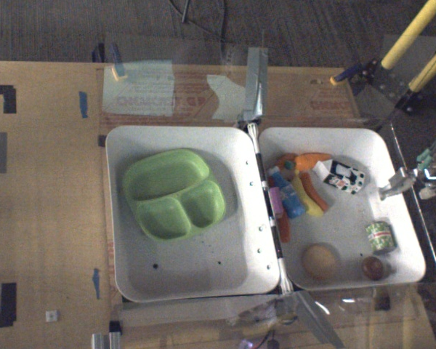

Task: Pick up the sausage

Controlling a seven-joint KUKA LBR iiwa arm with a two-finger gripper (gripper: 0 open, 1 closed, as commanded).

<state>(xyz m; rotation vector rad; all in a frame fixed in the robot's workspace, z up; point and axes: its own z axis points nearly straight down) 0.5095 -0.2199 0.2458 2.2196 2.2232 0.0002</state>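
Left bin (131, 267) has a green tray (174, 193) with three compartments sitting in it. Right bin (349, 246) has a pile of toy food by its left wall (sausage (312, 191) lying in there, I think), plus a carton (340, 176), can (380, 236) and egg (320, 261). Gripper (403, 184) sits at the bin's right rim.

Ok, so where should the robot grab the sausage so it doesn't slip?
Probably around the middle, coming straight down from above. The sausage lies flat and slanted in the right bin. It is long and thin, so the fingers should close across its narrow width. The yellow piece lies close beside it, so it's a tight fit.
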